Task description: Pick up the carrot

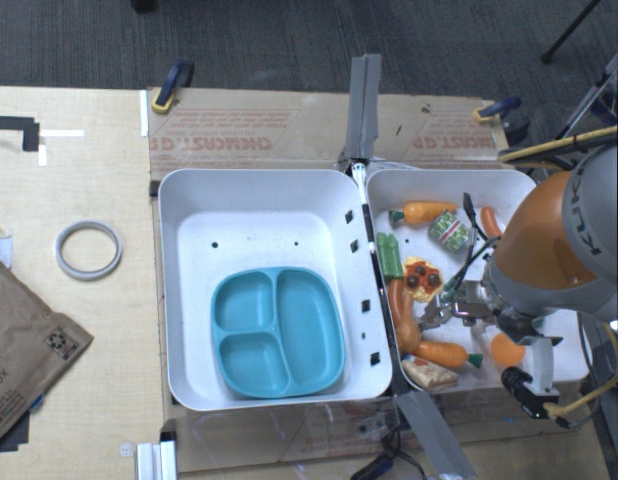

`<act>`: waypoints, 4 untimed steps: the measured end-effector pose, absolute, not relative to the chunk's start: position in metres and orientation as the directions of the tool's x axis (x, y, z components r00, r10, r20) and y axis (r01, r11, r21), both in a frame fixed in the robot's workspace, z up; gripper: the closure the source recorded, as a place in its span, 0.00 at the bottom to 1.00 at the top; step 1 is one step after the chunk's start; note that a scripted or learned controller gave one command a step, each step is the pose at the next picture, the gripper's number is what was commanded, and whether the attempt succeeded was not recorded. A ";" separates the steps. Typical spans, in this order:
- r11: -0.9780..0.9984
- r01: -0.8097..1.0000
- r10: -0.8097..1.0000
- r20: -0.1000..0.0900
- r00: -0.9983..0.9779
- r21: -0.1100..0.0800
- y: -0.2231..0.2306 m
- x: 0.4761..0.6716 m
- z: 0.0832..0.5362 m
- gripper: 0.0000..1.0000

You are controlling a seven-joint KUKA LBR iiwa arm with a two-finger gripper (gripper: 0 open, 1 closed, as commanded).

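The left white bin [179, 298] holds one thing, a blue plastic tray with three sections [278, 330]. The tray sits toward the near side of that bin, and bare white floor lies open behind it and along its left wall.

The right white bin [444, 180] touches the left bin at the middle wall and is crowded with toy food. The grey arm with the orange band [549, 243] covers the right part of this bin. Its metal gripper [441, 308] hangs low over the food, and I cannot tell if its fingers are apart or together.

The orange toy carrot [441, 352] lies near the front wall of the right bin, just below the gripper. A long red sausage [403, 318] lies beside the middle wall. A green piece [389, 255] lies behind the sausage. Another orange carrot with a green end [426, 211] lies near the back wall.
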State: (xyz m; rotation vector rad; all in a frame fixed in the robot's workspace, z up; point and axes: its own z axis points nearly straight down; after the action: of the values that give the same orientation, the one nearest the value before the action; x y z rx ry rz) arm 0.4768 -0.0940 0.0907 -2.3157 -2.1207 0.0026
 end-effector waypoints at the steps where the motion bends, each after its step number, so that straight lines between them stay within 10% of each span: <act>1: -0.160 0.987 0.987 0.000 0.160 -0.003 -0.100 0.477 0.091 0.00; 2: -0.158 0.987 0.987 -0.001 0.158 -0.005 -0.100 0.476 0.099 1.00; 3: -0.159 0.987 0.987 -0.001 0.159 -0.005 -0.100 0.476 0.099 0.00; 4: -0.219 0.976 0.976 0.000 0.219 -0.004 -0.098 0.476 0.091 0.00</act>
State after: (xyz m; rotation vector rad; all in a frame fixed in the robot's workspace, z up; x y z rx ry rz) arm 0.4762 -0.0981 0.0906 -2.4501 -1.9609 0.0042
